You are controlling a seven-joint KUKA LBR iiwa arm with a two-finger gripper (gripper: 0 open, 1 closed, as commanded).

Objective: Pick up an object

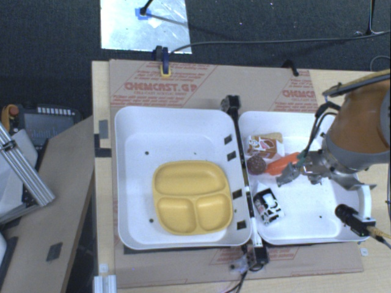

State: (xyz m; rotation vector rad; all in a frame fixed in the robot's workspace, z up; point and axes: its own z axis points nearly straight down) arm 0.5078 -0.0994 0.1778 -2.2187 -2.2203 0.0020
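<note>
**Crowded pick at the right bin's left wall**

At the gripper (292, 173), you cannot tell the jaw state. It hangs over the orange carrot (283, 162), which touches the brown ball (256, 165) beside the snack packet (265, 145) in the right bin (317, 227). Expect a glancing close to scatter this cluster. The black-and-white item (268, 205) lies apart, nearer the front edge.

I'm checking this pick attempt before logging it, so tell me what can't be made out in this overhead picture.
- Pincer: too small and blurred in the camera view to tell how it is set, or whether it touches the orange carrot-shaped toy.
- Orange toy: its right end is hidden behind the pincer.
- Grey arm with orange band: cut off by the right edge.
- Small black-and-white object: too small to identify.
</note>
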